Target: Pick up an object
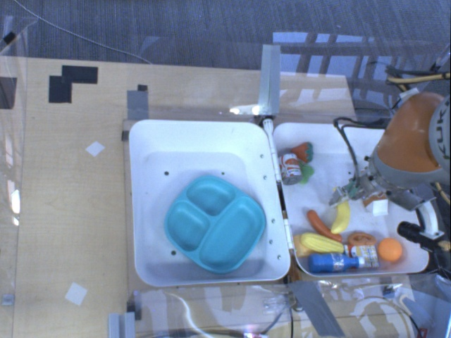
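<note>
Banana in right bin, mid-floor, long axis near upright in view, top end just beside the gripper. Gripper sits at its upper end, arm in from right; grip state cannot tell. Carrot just left, corn below.

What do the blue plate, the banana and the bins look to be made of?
Plate: probably moulded plastic, one even turquoise, matt, with rounded compartment ridges. Banana: looks like a plastic toy, with flat uniform yellow and a smooth skin; it could be rubber. Bins: white rigid plastic by the look, with rounded corners and faint sheen.
</note>
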Controlling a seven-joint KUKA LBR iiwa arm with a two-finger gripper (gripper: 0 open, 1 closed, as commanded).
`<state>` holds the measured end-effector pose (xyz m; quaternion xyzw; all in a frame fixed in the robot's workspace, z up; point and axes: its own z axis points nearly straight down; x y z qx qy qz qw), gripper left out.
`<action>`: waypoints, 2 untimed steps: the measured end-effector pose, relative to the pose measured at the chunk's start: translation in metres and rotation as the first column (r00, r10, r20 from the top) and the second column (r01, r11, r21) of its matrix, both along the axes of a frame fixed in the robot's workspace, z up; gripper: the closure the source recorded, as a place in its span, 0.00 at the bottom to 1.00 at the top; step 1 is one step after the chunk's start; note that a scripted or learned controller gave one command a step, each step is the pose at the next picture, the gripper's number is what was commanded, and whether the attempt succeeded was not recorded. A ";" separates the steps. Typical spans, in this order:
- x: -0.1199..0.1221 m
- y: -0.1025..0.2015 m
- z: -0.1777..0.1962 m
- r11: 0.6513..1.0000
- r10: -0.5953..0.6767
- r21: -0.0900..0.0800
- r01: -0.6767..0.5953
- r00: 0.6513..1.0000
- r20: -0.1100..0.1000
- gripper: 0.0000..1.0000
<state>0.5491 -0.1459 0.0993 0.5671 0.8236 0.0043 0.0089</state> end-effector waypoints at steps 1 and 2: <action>0.035 0.003 0.018 1.000 -0.006 0.003 0.006 1.000 -0.017 1.00; 0.099 0.087 0.085 0.997 -0.073 0.004 0.073 0.997 -0.015 1.00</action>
